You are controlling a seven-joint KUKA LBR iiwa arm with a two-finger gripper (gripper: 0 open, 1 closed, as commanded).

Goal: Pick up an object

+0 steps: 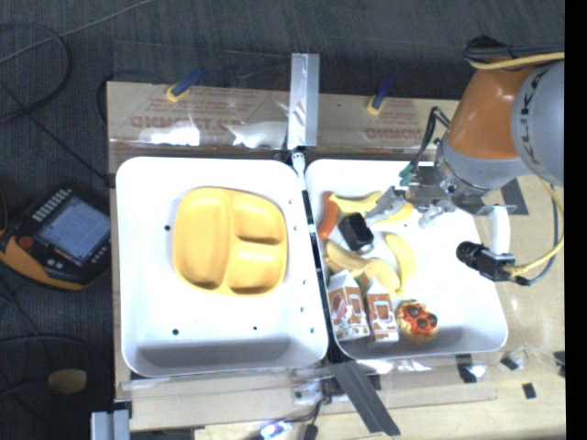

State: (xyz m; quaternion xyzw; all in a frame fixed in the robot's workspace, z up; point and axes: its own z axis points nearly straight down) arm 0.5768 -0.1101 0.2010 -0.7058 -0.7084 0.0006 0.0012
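Nearest the lens, along the lower rim of the right bin (477, 337), stand two small cartons (362, 314) and a red-orange toy (417, 319) beside them. Above them lie yellow banana-like pieces (390, 259), a black object (356, 233) and an orange piece (328, 216), crowded toward the bin's left wall. My fingers (413, 204) hover right of centre frame, over the upper part of that bin; how far apart they are I cannot tell. Left bin (147, 337) holds a yellow divided tray (229, 241).
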